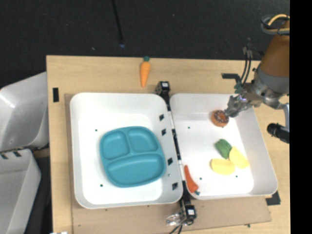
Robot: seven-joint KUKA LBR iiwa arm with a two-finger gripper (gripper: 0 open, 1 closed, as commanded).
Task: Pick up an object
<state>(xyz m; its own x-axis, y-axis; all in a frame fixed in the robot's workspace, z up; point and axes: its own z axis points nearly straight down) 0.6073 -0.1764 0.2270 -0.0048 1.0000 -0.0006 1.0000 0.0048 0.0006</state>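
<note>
Step in hand: approach. My gripper (233, 107) hangs over the right bin (204, 185), just at 2 o'clock of a small round red-brown piece (219, 118) lying at the bin's 1 o'clock. Whether the jaws stand wide or narrow I cannot tell. Next move, as I judge: centre over the piece, descend, close. It looks flat, disc-like, dark-rimmed.
</note>
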